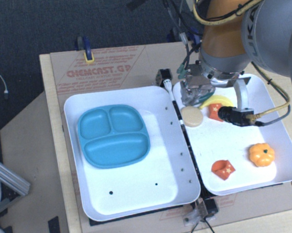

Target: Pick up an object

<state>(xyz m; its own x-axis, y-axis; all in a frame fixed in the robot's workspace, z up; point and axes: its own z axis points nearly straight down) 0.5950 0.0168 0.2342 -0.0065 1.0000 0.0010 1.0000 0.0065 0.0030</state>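
Observation:
My gripper (196, 94) is low over the upper left part of the right bin (249, 180), right above a beige round disc (192, 116) that lies near the bin's left wall. Beside it, partly under the wrist, lie a yellow banana-like piece (219, 99) and a red and white object (214, 110). Further front in the same bin sit a small red pepper-like piece (223, 168) and an orange pumpkin-shaped toy (261, 154). Nothing shows between the gripper and any of these.
The left bin (135, 199) holds a blue divided plate (114, 135) in its upper left part. The grey arm with its orange band (230, 3) comes in from the upper right. A cardboard sheet (103, 66) lies under both bins.

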